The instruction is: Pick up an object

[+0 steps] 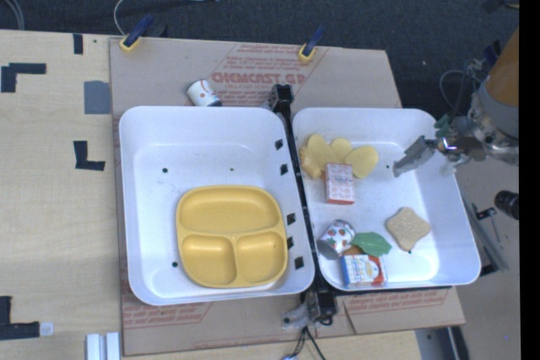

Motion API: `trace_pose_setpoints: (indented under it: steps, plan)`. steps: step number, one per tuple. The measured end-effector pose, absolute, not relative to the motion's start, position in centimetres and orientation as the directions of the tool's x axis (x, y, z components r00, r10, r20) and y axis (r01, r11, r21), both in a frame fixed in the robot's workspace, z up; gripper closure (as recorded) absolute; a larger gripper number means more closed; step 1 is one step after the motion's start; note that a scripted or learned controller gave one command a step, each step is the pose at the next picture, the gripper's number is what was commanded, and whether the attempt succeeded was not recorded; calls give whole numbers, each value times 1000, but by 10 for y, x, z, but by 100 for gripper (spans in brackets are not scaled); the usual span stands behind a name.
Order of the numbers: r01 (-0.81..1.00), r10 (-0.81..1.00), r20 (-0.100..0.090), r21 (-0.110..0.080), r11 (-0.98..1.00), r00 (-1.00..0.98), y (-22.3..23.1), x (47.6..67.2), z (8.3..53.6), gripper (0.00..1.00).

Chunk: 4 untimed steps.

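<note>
Nearest the camera, a small printed carton (pixel 363 270) is seen at the front of the right bin (pixel 451 206). From the right, the grey arm is extended over that bin's rim, its gripper (pixel 411 158) tilted downward; its opening cannot be told. Behind the carton, a foil ball (pixel 338 235), green leaf (pixel 372 244), bread slice (pixel 408 228), red-and-white box (pixel 340 183) and yellow chips (pixel 337 154) are contained. A yellow divided plastic tray (pixel 231 235) is held in the left bin (pixel 143 181).

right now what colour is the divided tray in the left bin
Yellow; the tray shows best in the camera view, lying in the left bin.
</note>
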State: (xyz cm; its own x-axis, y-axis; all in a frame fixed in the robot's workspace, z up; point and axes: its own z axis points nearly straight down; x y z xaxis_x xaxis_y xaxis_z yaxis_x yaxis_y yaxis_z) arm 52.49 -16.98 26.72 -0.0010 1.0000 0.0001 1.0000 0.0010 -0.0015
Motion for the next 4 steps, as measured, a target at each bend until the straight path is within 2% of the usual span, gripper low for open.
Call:
trace_pose_setpoints:
  steps: [1, 2, 3, 4]
  plan:
    - [1000, 1000, 0, -1, 2, -2, -118, 553, 94, 0]
    - [1000, 1000, -1, 2, 3, -3, -102, 617, 86, 0]
    - [1000, 1000, -2, -5, 5, -5, -96, 669, 85, 0]
    - [1000, 1000, -1, 2, 1, -1, -102, 659, 85, 0]
